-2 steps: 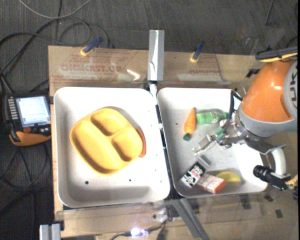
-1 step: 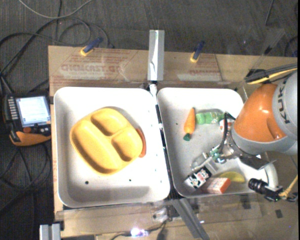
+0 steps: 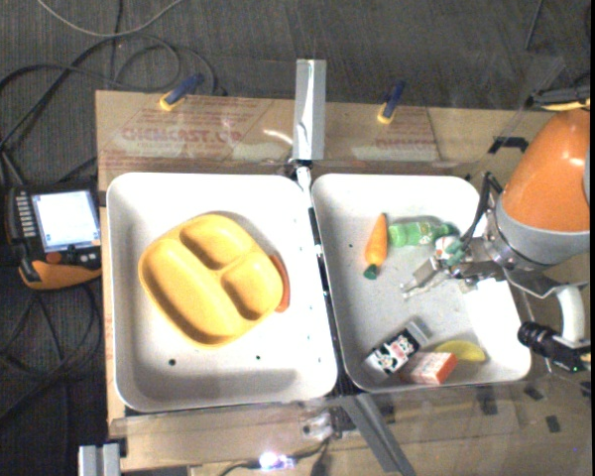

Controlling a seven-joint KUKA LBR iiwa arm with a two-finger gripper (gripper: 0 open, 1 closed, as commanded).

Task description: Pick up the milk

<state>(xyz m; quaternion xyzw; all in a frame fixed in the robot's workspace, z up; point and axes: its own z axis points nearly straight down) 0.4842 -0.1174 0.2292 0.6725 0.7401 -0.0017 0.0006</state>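
The milk is a small black-and-white carton lying near the front wall of the right bin. A red-orange box touches its right side. My gripper hangs over the middle of the right bin, behind the milk and slightly to its right, apart from it. It points left and stands open with nothing between its fingers. The grey wrist and orange band reach in from the right.
In the right bin, a carrot and a green bottle lie at the back, just behind the gripper. A yellow fruit lies right of the box. The left bin holds a yellow divided plate.
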